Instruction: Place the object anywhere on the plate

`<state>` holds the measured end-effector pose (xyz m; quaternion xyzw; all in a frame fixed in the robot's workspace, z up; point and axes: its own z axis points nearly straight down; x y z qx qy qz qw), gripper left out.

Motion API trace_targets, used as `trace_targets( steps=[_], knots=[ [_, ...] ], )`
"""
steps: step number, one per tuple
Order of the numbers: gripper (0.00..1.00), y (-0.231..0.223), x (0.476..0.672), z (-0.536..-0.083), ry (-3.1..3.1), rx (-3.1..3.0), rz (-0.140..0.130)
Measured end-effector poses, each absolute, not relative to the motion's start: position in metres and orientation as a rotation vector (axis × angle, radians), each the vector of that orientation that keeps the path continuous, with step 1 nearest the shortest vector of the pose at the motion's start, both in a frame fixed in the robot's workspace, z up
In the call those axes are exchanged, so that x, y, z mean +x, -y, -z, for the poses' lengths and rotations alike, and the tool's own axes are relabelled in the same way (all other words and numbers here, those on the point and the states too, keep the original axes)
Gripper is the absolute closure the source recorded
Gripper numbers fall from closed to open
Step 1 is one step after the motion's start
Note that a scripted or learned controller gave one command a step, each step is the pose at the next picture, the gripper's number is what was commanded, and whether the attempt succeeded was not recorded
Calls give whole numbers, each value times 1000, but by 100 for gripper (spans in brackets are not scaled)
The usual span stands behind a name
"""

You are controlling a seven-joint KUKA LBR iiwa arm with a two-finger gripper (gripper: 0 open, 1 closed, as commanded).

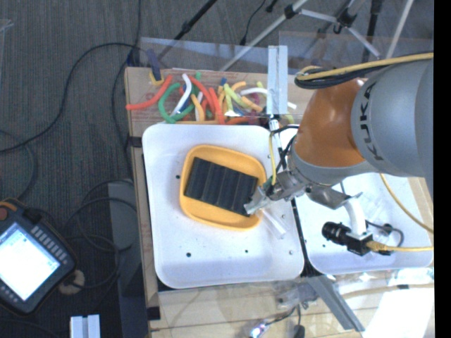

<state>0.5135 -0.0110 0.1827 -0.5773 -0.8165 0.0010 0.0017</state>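
The arm (373, 111) covers most of the right bin (366, 263) and the desk's far right corner, and the picture's right edge cuts it off. The claw (259, 201) is too small and blurred to read. The plate's (194, 210) right rim lies partly hidden beneath it.

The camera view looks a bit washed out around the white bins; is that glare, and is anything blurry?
In the camera view, the left white bin is bright and nearly featureless, with soft shadows only under the yellow plate and the end effector; the grey arm, close to the lens, looks soft; the dark ridged object stays fairly sharp.
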Motion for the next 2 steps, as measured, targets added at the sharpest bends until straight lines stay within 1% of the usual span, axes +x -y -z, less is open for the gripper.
trace_targets(
  steps=[1,2],
  knots=[
    [100,-28,569,-182,2580,-1788,-3],
    [0,-28,569,-183,2580,-1788,-3]
  ],
)
